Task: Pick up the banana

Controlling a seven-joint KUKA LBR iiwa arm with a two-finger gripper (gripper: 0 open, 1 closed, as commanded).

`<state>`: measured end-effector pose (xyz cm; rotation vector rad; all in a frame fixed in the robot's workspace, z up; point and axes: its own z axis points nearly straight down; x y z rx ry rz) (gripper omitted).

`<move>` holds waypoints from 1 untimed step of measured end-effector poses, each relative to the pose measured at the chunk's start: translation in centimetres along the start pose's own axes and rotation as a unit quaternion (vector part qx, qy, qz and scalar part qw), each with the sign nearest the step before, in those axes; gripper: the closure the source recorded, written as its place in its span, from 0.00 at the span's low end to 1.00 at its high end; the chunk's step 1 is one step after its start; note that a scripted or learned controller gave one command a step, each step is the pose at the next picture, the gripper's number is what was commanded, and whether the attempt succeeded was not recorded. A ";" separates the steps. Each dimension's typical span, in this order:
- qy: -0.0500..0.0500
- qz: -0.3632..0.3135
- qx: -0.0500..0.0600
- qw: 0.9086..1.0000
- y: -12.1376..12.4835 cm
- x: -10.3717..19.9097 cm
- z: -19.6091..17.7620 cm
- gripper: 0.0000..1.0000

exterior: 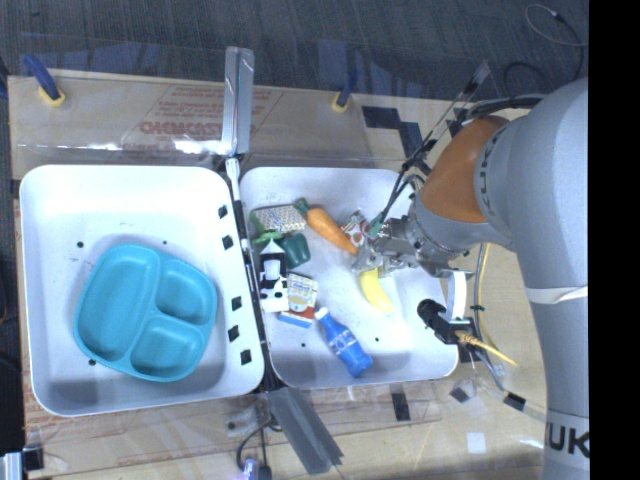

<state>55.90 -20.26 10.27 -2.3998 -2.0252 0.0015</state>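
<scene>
Tool [375, 258] is parked right over the banana's [375, 290] top end; grip can't be told, probably pre-grasp. Closing and lifting is needed next.

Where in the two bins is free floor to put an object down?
Left bin: bare floor around the blue plate, mostly above it. Right bin: bare strip between blue bottle and banana; its left side is crowded.

Bare floor lies right of the banana [375, 290]; the carrot [329, 228] and blue bottle [345, 343] crowd its left.
</scene>
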 end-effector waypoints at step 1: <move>0.000 0.016 0.000 1.000 -0.4 6.3 -13.9 1.00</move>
